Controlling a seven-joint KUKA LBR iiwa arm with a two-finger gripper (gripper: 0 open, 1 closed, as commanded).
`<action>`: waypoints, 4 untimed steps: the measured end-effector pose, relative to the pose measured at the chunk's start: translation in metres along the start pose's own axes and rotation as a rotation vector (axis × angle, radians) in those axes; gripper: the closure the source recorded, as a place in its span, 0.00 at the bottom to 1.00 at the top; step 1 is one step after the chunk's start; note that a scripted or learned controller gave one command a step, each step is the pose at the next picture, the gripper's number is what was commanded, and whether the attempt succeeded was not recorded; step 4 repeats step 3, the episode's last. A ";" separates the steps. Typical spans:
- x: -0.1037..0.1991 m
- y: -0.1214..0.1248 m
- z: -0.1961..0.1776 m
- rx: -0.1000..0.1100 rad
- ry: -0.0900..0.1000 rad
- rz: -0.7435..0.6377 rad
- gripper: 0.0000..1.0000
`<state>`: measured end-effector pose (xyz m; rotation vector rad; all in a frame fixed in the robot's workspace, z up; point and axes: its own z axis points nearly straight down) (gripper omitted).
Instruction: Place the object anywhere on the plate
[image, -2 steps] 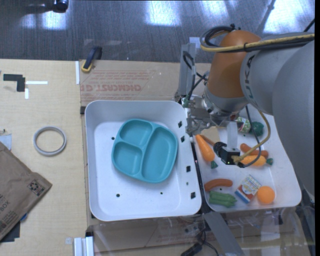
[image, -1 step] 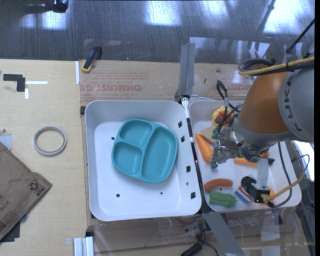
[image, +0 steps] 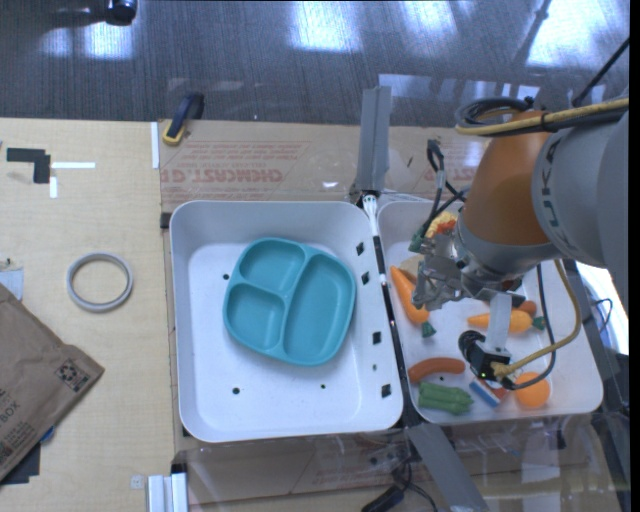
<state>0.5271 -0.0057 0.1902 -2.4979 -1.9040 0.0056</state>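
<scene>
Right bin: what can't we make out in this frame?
- Gripper: in the camera view its fingertips merge into dark clutter, so the finger state and any hold are unreadable.
- Right bin: the arm's orange band and wrist hide its back half.
- Yellow item at the bin's back: mostly behind the wrist, unidentifiable.
- Blue item beside the green vegetable: too small to name.

We see a tape ring (image: 100, 281) lying on the bench (image: 90, 215) left of the bins, a cardboard box (image: 35, 385) near it, and a yellow-handled tool (image: 183, 117) farther back.
</scene>
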 end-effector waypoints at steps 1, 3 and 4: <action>-0.069 -0.032 -0.053 -0.001 0.000 -0.209 1.00; -0.039 0.045 -0.039 -0.003 0.000 -0.997 1.00; -0.039 0.045 -0.039 -0.003 0.000 -0.997 1.00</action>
